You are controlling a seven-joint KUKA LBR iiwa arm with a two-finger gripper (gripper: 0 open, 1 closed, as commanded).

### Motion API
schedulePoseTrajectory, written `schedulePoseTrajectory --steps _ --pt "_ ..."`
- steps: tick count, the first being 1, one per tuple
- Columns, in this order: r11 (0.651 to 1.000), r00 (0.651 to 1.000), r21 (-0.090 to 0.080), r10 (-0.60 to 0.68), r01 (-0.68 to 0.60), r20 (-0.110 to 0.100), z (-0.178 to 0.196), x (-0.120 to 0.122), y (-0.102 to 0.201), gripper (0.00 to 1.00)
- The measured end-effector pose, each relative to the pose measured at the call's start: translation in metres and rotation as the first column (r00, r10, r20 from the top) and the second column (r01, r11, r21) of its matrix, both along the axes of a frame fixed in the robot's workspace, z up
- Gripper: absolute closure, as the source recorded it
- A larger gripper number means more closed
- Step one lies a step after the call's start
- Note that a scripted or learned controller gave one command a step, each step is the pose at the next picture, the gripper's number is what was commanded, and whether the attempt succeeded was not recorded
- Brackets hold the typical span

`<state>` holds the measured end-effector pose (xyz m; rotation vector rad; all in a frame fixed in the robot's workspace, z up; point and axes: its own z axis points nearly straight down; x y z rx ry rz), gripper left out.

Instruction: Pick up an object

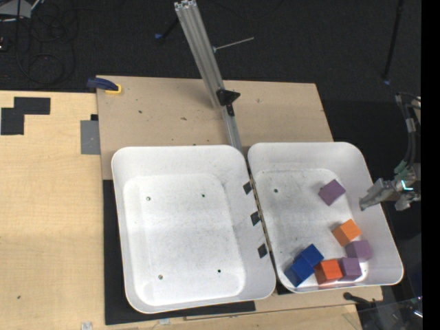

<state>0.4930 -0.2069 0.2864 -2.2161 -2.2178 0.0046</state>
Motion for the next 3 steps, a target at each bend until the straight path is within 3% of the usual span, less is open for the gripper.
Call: schedulePoseTrajectory --steps 1,3 --pt "1.0 1.0 -0.001 -0.002 0.002 0.003 0.001 0.0 0.0 0.0" --pt "1.0 1.0 0.002 -0.002 0.002 -0.003 -0.11 0.004 0.005 0.0"
